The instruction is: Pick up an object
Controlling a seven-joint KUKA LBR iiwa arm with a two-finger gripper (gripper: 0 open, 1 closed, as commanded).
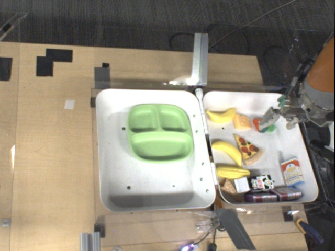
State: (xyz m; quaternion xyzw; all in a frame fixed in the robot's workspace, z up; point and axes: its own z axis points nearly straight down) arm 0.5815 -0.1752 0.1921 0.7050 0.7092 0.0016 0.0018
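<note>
A: Object to grab isn't specified, candidates all sit in the right bin (312,167). Left bin (107,156) beside it carries a green divided tray (159,131).

B: Arm?

A: Arm (320,85) comes over the right bin's far right corner. End effector (268,121) hangs inside that corner; can't tell if it's spread or pinched, too blurry.

B: Nearest thing?

A: Small red piece (258,123), just beside the tip on its left, touching or not unclear. Orange chunk (242,121) further left, then top banana (221,115), long axis across the bin. Pizza slice (247,149) toward the bin's middle.

B: Call?

A: Likely the red piece, short move left and down.
</note>
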